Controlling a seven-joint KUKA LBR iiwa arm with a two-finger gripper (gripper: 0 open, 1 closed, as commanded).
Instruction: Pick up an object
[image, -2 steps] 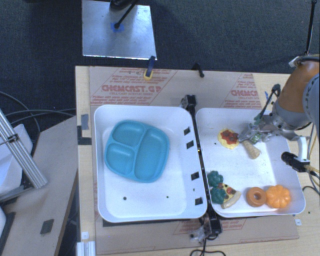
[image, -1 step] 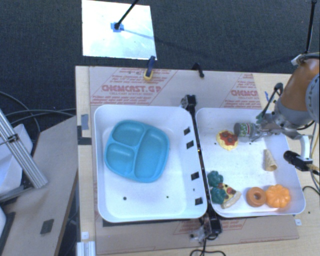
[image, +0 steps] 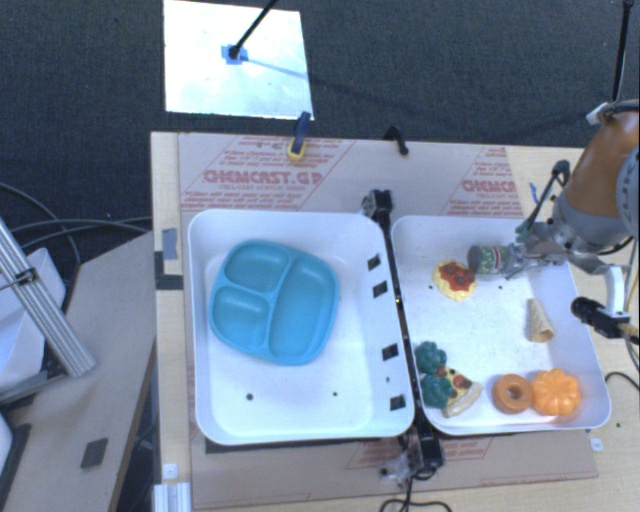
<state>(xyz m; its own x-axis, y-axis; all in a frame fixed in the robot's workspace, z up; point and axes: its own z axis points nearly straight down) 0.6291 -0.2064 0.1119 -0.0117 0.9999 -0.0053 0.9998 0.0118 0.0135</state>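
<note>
My gripper (image: 520, 257) reaches in from the right over the upper part of the right bin (image: 500, 232). A small green, grey and red can (image: 487, 259) lies on its side directly at the gripper's tip, touching or nearly touching it. Whether the can is gripped is not visible. Just below and to the left of the can lies a yellow toy with a red top (image: 455, 280). A tan cone (image: 539, 320) rests lower, toward the bin's right wall.
Along the right bin's front edge lie green broccoli (image: 431, 357), a pizza slice (image: 460, 392), a donut (image: 513, 393) and an orange pumpkin (image: 556, 392). The left bin (image: 230, 400) holds a blue divided plate (image: 272, 300). A black divider (image: 398, 310) runs between the bins.
</note>
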